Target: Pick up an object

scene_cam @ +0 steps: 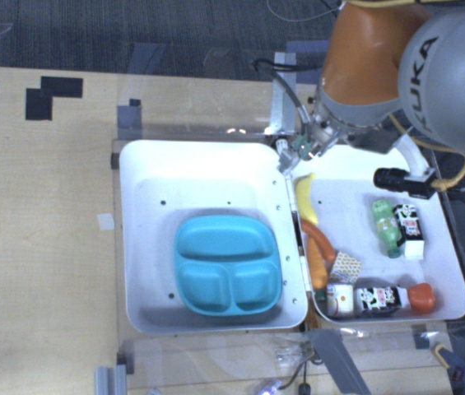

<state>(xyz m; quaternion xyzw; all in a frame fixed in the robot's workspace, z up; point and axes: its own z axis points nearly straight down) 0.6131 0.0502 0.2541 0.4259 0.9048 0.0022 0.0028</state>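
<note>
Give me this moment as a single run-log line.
tool: over bins' divider at back, nothing seen held | banana, carrot: right bin | blue tray: left bin | pick: not done

Gripper [291, 156] at rim between bins, 12 o'clock of banana [304, 201]; blue tray [228, 262] in left bin [146, 220].

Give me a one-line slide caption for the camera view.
KUKA arm's gripper hovers over the banana in the right bin; blue divided tray sits in the left bin.
</note>
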